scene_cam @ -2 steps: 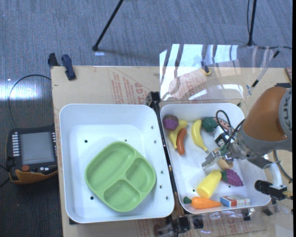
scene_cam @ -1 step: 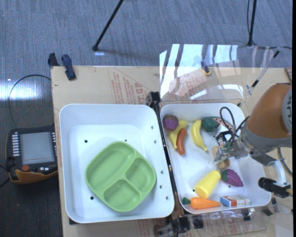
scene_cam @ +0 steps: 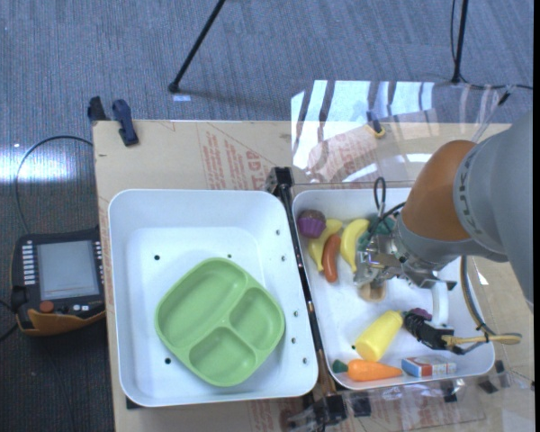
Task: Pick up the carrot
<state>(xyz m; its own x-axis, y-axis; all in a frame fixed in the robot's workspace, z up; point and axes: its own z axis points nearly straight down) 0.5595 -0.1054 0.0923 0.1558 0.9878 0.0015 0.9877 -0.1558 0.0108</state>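
**One bench**: a flat brown board that bears everything you need below.

**One arm**: grey with an orange band, reaching in from the right over the right bin. Its gripper hangs above the middle of that bin. You cannot tell whether it is released or clenched, and you see nothing held in it.

**Two bins**: shallow, white, smooth-walled, with rounded corners, set side by side.
- Left bin: one item, a pale green plate of glossy plastic, rounded and split into three compartments.
- Right bin: you can count eight items.
  - One yellow bottle, smooth, lying tilted.
  - One carrot, orange and tapered with a green end, lying flat along the near wall just below the bottle and well apart from the gripper.
  - Two banana shapes, yellow and curved.
  - One orange-red sausage shape between them.
  - One small box, white, red and blue, just right of the carrot.
  - One purple rounded piece at the far left corner.
  - One tan piece just under the gripper, too small for you to identify.
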